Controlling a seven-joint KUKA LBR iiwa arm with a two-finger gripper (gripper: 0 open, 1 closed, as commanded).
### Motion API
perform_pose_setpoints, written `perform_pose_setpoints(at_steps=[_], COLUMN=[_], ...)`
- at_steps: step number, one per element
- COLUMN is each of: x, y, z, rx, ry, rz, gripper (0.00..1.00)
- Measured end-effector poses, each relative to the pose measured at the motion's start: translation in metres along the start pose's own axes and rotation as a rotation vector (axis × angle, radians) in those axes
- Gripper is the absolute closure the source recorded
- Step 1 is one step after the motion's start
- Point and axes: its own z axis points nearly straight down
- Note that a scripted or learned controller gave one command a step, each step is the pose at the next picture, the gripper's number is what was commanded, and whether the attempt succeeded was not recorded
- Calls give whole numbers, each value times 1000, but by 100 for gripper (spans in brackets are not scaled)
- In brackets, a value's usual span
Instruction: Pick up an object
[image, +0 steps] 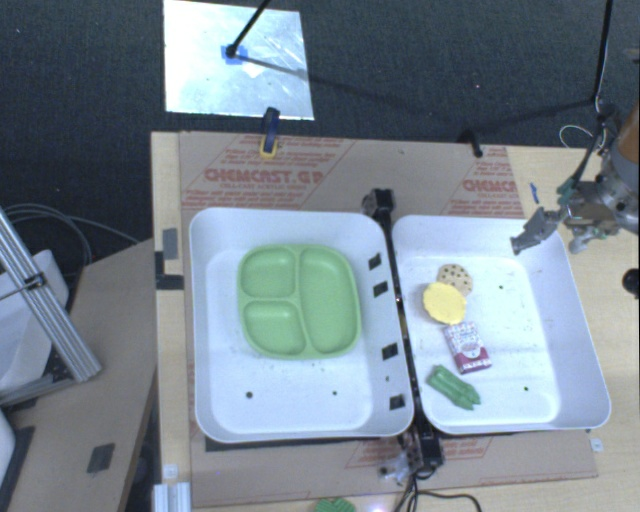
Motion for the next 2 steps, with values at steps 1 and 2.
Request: perform_pose_setpoints(at_steps=[1, 2], x=[45, 44], y=[-82, -97], z=[172, 193], rx=[21, 4], ry=[8, 2], rz=[1, 2], gripper=[0, 0])
